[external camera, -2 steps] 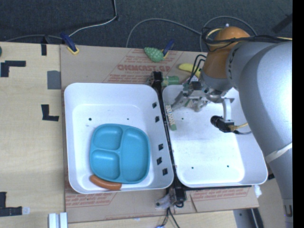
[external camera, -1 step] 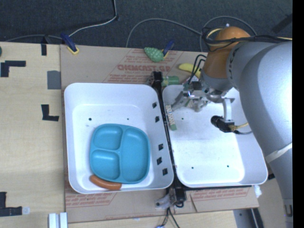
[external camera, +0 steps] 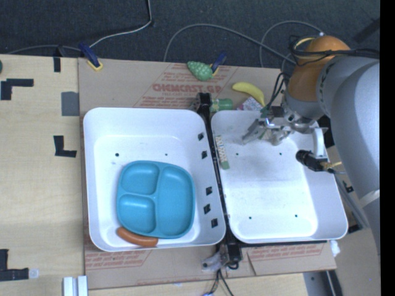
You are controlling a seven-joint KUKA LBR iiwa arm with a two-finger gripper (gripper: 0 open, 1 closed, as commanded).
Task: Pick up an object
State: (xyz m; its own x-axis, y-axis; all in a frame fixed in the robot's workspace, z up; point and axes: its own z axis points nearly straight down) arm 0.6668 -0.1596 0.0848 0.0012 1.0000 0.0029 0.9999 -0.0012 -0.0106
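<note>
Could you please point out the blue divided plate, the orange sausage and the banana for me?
blue divided plate (external camera: 155, 198), camera view, central ridge.
orange sausage (external camera: 137, 237), camera view, middle of its length.
banana (external camera: 249, 91), camera view, middle of its curve.

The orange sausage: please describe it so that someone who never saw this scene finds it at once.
Start at the left white bin, which holds a blue divided plate. Look along the plate's near edge, toward the bin's front-left corner. The orange sausage lies there, partly under the plate's rim: small, slim and orange, while the plate is wide and blue.
</note>
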